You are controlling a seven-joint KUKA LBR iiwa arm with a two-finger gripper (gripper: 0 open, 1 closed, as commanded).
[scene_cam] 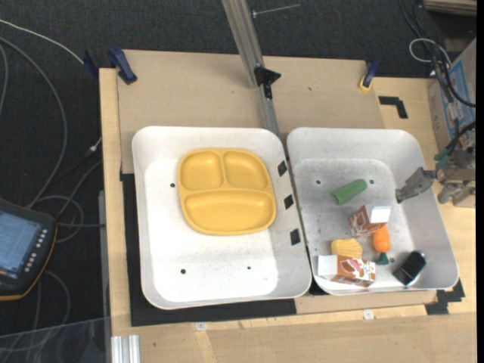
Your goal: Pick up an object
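Observation:
The right bin (423, 153) holds several small items. A green cylinder (349, 192) lies near its middle, and below it sit a brown and white box (368, 218) and an orange piece (382, 238). A yellow corn cob (346, 246), a white and brown carton (349, 270) and a black object (411, 267) lie along the near side. My gripper (423, 181) reaches in at the bin's right rim, to the right of the green cylinder and apart from every item. Nothing shows in its grasp.
The left bin (155, 225) carries a yellow divided plate (225, 190) in its upper half. A metal post (249, 40) rises behind the gap between the bins. Cables and a tablet (19, 248) lie off the bench at left.

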